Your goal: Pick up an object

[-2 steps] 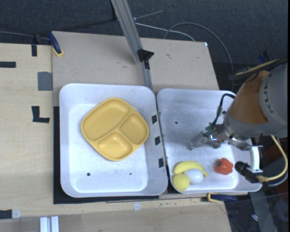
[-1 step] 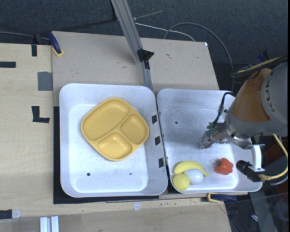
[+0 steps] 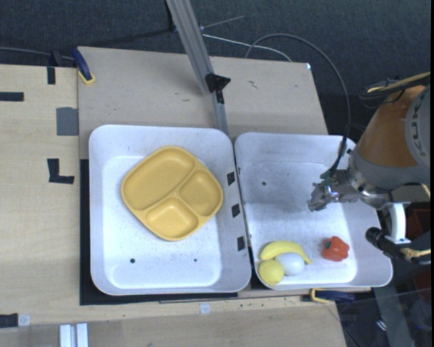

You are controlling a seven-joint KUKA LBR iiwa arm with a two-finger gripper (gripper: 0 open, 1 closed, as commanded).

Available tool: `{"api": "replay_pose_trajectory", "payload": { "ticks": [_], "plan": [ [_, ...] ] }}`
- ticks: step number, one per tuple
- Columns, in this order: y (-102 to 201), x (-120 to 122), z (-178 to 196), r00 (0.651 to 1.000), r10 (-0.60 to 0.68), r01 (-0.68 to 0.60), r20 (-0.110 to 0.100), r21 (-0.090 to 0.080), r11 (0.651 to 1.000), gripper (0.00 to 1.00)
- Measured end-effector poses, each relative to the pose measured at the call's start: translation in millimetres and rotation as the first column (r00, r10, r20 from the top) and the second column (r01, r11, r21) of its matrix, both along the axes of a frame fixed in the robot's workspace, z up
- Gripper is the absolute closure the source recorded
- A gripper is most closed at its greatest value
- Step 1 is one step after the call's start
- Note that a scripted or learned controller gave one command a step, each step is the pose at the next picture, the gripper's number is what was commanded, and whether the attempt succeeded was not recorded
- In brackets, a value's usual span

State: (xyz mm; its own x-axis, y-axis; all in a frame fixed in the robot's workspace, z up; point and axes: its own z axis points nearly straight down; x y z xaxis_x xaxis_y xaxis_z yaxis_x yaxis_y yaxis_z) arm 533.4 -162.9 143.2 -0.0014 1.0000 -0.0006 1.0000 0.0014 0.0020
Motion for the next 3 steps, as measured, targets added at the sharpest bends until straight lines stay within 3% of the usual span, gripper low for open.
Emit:
{"api": "replay_pose_trajectory", "payload": {
  "ticks": [2,3],
  "plan": [
    [-7.7,9.6,108.7,1.0,0.0,0.0,0.004,-0.002,1.0,1.0],
    [44.1,29.8,93.8,1.0,0.005,-0.005,-0.004,0.002,1.0,1.0]
  ]
}}
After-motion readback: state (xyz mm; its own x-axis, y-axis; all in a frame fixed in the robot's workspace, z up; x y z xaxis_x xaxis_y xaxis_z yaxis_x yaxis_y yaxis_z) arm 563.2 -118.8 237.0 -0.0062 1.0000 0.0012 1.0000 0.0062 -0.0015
